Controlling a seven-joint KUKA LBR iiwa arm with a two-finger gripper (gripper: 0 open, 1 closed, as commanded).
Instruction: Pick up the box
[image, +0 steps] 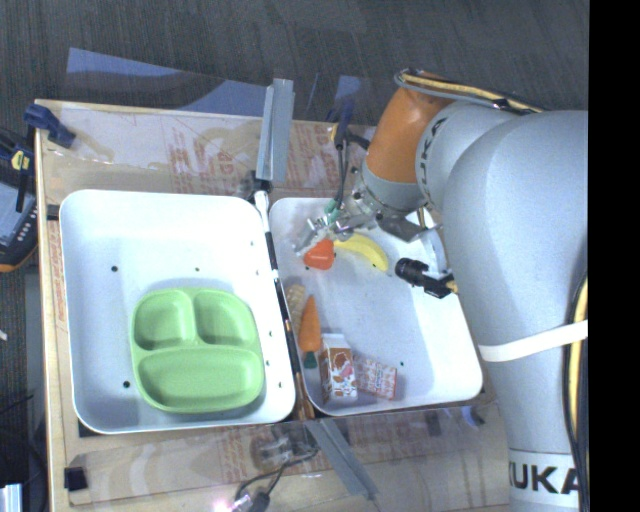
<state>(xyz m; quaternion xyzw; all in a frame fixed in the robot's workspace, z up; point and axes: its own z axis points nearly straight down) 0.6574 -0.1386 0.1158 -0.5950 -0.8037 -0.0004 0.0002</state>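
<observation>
The box (340, 372) is not picked up yet. It lies in the right bin (440, 345), down at about six o'clock in that bin, near the front wall. It looks like a small carton with a red and white picture on it. A second small red packet (377, 379) lies just beside it, at its three o'clock side. Nothing is holding the box. So the whole job is left to do: reach the box, grab it, and lift it.

The arm (500, 220) is big and grey, with an orange band, and it comes in from three o'clock. It bends down over the top part of the right bin. The hand (328, 226) is at about eleven o'clock in that bin, low and close to a red thing (320, 256) and a yellow banana (364, 251). The hand is well apart from the box, which is far down at the other end of the bin. I cannot tell if the hand is released or clenched, because it is small and mixed up with shiny parts.

An orange carrot (310, 324) lies along the left wall of the right bin, between the hand and the box. In the left bin (100, 230) sits a green tray (197, 351) with three parts. Both bins rest on the desk (150, 150).

I think the hand must travel toward six o'clock to get over the box.
</observation>
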